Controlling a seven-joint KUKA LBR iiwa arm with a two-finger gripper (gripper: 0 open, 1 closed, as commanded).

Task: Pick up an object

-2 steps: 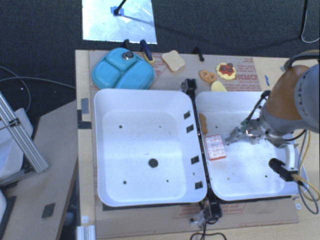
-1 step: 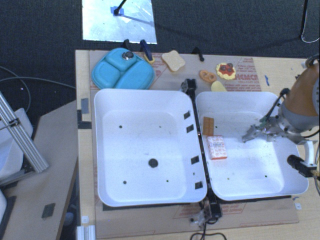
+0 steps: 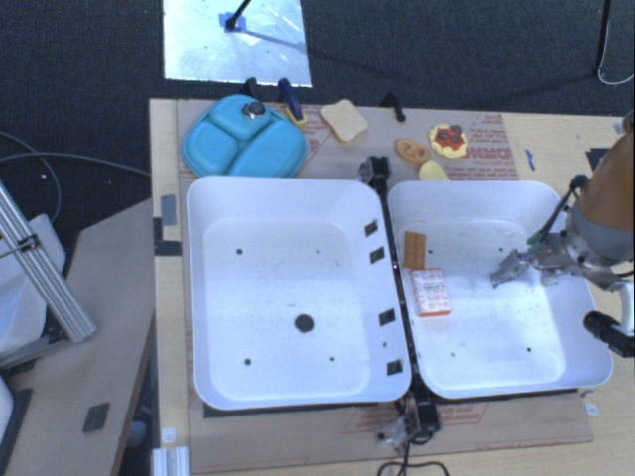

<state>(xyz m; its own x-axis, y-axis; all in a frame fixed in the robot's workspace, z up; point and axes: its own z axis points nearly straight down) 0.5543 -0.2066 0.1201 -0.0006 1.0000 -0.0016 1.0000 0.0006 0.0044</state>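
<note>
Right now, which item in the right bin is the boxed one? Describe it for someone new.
Start at the right bin. Near its left wall lie two things: a brown block, and just below it the small box. It is white with red print; the block is plain brown.

The left bin (image 3: pixel 213 201) touches the right bin (image 3: pixel 536 198) along their shared wall. Inside the right bin, near that wall, a box (image 3: pixel 431 293) lies just in front of a wafer (image 3: pixel 414 250). Behind the left bin rests a divided plate (image 3: pixel 244 138).
</note>
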